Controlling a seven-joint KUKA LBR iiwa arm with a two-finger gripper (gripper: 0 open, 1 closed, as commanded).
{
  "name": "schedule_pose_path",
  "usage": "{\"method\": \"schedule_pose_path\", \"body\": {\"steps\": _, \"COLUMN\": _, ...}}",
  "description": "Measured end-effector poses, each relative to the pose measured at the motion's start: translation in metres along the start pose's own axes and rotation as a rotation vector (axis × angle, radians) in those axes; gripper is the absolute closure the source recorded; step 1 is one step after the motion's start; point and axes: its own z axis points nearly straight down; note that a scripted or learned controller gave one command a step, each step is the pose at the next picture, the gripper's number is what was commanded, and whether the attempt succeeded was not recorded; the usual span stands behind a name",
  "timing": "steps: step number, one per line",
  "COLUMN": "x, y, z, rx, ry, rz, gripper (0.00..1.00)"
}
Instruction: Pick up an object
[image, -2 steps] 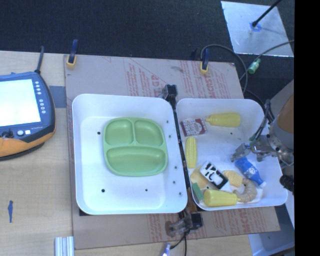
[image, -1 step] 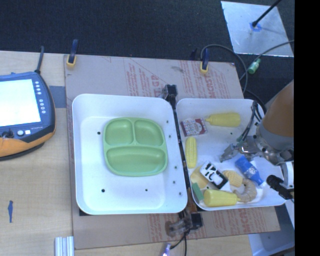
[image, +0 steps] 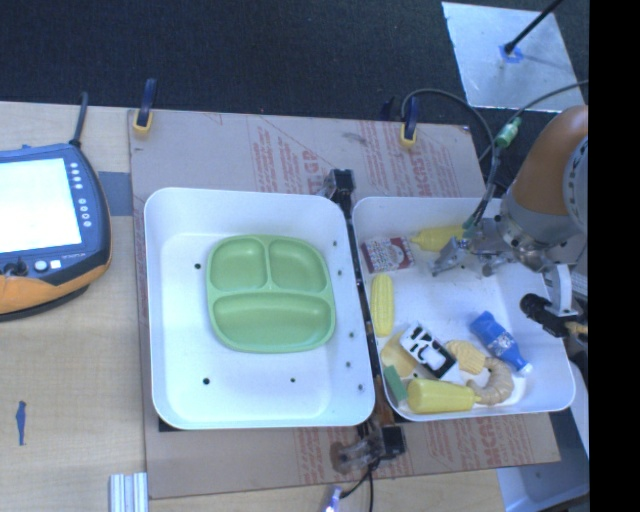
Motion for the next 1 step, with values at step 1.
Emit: {"method": "schedule_pose_path", "body": {"steps": 1, "x": -0.0159, "y": -0.0848, "z": 0.001, "rx": 0.004, "ry": -0.001, "rz": -0.002, "gripper": 0.0}}
